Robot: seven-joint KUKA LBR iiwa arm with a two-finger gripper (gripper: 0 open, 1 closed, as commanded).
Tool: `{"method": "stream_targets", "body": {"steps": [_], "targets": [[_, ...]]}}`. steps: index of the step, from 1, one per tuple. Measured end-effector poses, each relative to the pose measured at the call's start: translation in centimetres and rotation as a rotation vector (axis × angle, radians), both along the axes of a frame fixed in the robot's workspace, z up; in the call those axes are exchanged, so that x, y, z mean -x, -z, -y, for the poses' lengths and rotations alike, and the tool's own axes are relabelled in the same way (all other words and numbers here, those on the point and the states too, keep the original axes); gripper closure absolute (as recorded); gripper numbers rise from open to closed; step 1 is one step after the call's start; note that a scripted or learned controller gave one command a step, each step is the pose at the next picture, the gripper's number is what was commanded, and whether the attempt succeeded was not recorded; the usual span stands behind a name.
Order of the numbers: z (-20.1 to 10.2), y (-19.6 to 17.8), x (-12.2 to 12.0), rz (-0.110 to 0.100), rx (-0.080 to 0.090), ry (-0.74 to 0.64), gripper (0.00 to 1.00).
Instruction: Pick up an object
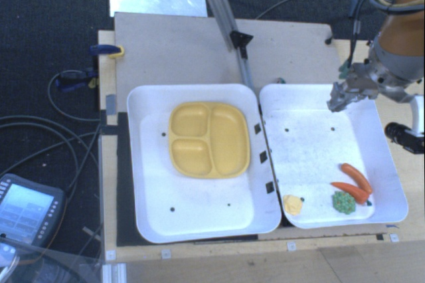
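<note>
No readable text in this view.
The handheld pendant (26, 212) at the lower left of the frame has a lit screen, but its content is too small and blurred to read; no label or number can be read elsewhere.

The grey arm (398, 42) reaches in from the right, its gripper (340, 99) over the right bin's (312, 142) far edge.

Two bins lie side by side on the desk (166, 49). The left bin (153, 208) holds a divided tray (209, 140) toward its rear. In the right bin (312, 142), two sausages (354, 183), a broccoli piece (343, 202) and a small lump (292, 204) lie along the near edge. The tool (342, 97) hangs over its far right corner.
</note>
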State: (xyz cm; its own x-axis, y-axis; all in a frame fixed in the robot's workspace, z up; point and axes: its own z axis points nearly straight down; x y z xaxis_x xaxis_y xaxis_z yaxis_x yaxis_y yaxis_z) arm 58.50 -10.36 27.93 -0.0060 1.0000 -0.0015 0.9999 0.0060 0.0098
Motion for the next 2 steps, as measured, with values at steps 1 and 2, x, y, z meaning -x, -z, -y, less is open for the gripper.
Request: {"method": "stream_targets", "body": {"steps": [1,2], "targets": [[0.0,-0.9,-0.1,-0.006,-0.001,0.000,1.00],[-6.1,0.6,-0.2,-0.009,-0.004,-0.005,1.00]]}}
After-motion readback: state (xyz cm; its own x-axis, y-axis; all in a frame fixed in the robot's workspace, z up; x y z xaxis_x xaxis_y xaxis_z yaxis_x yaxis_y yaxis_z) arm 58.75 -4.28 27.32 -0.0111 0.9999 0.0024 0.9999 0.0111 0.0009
